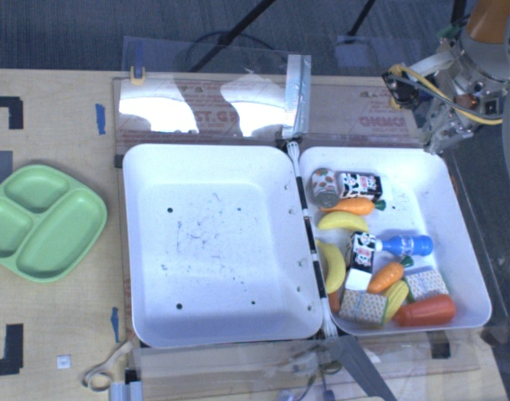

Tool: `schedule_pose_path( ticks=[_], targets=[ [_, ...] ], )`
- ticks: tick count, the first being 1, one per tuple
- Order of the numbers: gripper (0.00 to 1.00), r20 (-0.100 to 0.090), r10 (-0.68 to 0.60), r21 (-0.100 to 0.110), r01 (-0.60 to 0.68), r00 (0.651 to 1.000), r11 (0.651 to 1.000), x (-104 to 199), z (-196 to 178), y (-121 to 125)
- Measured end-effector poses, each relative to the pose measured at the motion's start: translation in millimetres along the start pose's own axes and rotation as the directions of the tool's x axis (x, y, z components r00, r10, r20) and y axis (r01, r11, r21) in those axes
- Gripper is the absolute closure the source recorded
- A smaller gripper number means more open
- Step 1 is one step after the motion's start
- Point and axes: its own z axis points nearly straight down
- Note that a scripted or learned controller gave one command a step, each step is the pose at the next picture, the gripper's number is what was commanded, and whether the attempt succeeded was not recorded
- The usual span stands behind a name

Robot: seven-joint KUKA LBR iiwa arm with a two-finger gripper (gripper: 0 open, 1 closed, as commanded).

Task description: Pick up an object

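Note:
The right bin holds a heap of small items. Toward its back lie a metal can and a cow-patterned carton, with a banana just in front of them. Further forward lie a blue bottle, a carrot, a second banana, a red pepper and a speckled block. My gripper hangs above the right bin's far right corner, outside the heap, with nothing seen in it. The orange band of the arm is at the top right.
The left bin sits beside the right one, sharing a middle rim. A green divided plate lies on the bench at the far left. A clear plastic sheet and a cardboard wall stand behind the bins.

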Motion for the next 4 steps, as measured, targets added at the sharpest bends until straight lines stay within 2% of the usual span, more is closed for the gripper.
schedule_pose_path(
  ticks=[1,2,3,4],
  targets=[
    [1.0,0.001,-0.005,0.0,0.005,1.0,1.0,-8.4,-41.3,68.0],
    [1.0,0.0,-0.002,-0.001,0.002,1.0,1.0,-9.6,-83.8,51.6],
    [1.0,-0.001,-0.005,-0.002,0.005,1.0,1.0,-8.6,-94.1,50.6],
    [1.0,0.002,0.0,0.002,0.0,1.0,1.0,-3.3,-35.1,-0.9]
  ],
)
